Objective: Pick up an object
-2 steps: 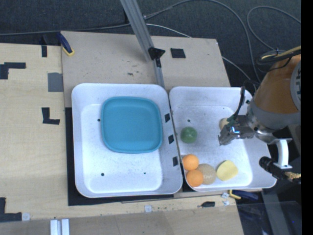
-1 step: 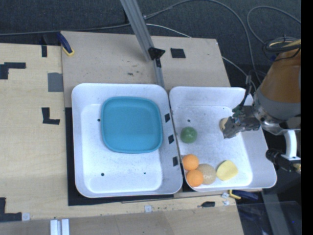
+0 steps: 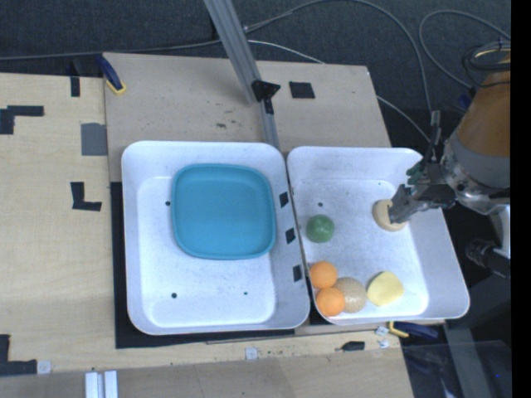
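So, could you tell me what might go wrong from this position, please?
The gripper is over a tan round object near the right bin's wall; a closing finger might clip the wall or push the object away. The two oranges, beige ball and yellow piece sit clustered, so later picks could jostle neighbours.

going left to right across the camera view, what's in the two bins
blue plate → green ball → yellow object → gripper, low over a tan round object in the right bin

No readable text, labels, brands or numbers on bins, bench or arm.
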`<action>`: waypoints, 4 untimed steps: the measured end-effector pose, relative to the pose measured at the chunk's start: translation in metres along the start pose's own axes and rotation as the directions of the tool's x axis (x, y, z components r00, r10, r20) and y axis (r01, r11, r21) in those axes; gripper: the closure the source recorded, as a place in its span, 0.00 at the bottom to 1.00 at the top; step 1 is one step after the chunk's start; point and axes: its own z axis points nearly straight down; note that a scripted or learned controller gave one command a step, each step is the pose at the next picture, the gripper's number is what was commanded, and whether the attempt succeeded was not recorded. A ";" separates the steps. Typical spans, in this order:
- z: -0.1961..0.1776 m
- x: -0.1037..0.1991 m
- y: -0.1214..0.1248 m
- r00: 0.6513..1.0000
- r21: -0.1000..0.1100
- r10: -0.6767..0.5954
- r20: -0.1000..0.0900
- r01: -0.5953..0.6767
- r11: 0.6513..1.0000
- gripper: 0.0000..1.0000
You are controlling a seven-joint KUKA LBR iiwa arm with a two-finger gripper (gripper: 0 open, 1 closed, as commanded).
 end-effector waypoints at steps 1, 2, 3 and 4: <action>0.001 0.045 0.031 1.000 0.003 -0.004 -0.001 0.004 1.000 1.00; 0.003 0.094 0.045 1.000 0.004 -0.002 -0.001 0.002 1.000 1.00; 0.018 0.131 0.067 1.000 0.005 -0.002 -0.001 0.002 1.000 1.00; 0.033 0.181 0.096 1.000 0.005 -0.003 -0.001 0.003 1.000 1.00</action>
